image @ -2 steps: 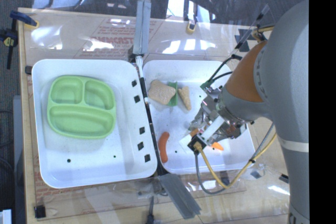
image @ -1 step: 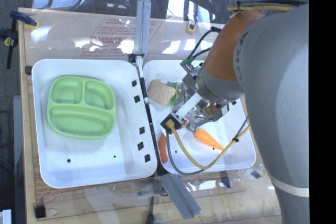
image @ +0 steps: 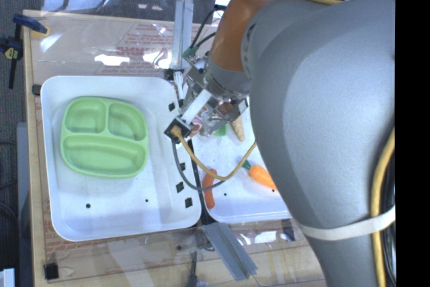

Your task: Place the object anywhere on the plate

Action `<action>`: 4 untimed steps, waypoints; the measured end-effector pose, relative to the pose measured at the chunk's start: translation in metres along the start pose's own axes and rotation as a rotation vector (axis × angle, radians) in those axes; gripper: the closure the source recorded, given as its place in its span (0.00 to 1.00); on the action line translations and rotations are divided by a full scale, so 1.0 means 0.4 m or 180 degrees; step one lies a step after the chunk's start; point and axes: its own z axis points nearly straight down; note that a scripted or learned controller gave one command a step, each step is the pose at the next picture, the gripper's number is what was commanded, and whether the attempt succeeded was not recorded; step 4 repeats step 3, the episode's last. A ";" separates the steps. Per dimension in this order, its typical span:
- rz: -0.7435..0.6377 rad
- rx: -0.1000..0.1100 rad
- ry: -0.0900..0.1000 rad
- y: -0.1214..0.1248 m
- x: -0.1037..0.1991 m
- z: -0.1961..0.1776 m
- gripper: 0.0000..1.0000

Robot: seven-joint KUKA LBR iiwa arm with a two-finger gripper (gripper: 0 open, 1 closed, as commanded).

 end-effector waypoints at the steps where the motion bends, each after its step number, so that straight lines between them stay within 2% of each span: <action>1: -0.0291 -0.0004 0.0001 -0.075 0.181 -0.007 1.00; 2: -0.1464 -0.0013 0.0007 -0.075 0.264 0.024 1.00; 3: -0.1465 -0.0013 0.0005 -0.074 0.264 0.024 0.00; 4: -0.1465 -0.0013 0.0005 -0.074 0.264 0.024 0.00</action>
